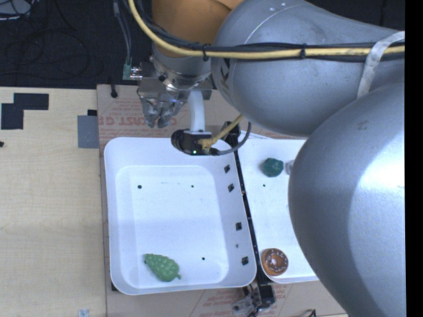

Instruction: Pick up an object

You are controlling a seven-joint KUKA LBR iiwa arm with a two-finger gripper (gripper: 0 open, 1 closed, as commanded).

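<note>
**Claw high, nothing in it, three things to choose from**

I take the left bin (119, 177) as my landmark and go left to right.

Inside the left bin, in its near corner on the left side, lies the green bumpy piece (162, 267), close to the near wall but, as far as I can see, not against it. The floor of this bin around it is bare.

My claw (160, 114) hangs above the far rim of the left bin, over the bench edge beyond it instead of over the bin floor. Its tips point down, and nothing shows between them. Whether they are apart or together I cannot tell; the metal there is a dark tangle.

Right of the left bin, in the neighbouring bin, sits a teal lump (271, 167) near the far end, and a brown ring (274, 261) near the near rim, partly beside my own arm.

What could go wrong: the green piece is well apart from my claw, at the opposite end of the bin. I judge a straight drop from here would meet the rim or the bench. The piece being near the wall, one finger may strike the wall and push it aside.
</note>
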